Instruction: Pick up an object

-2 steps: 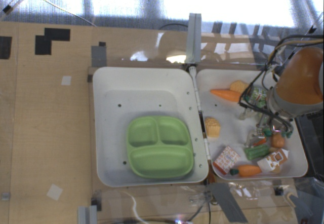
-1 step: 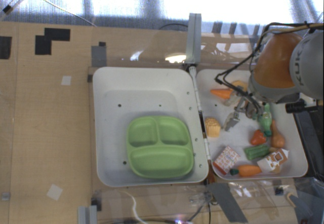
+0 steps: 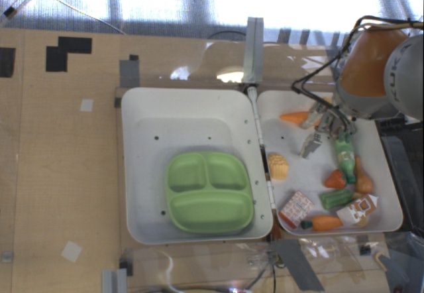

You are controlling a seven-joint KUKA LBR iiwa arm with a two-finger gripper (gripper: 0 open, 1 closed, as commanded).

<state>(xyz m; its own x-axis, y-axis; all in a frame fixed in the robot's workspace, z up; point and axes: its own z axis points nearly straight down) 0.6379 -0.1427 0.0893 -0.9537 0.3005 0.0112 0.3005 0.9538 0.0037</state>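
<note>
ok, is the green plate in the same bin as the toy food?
No, the green plate lies in the left bin, while the toy food, such as the corn, lies in the right bin.

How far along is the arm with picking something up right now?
Nothing looks picked yet: the toy food, including the green bottle and the carrot, lies in the right bin. In hand: the gripper hangs low over that bin, between those two. Left: closing on one item and lifting it.
</note>
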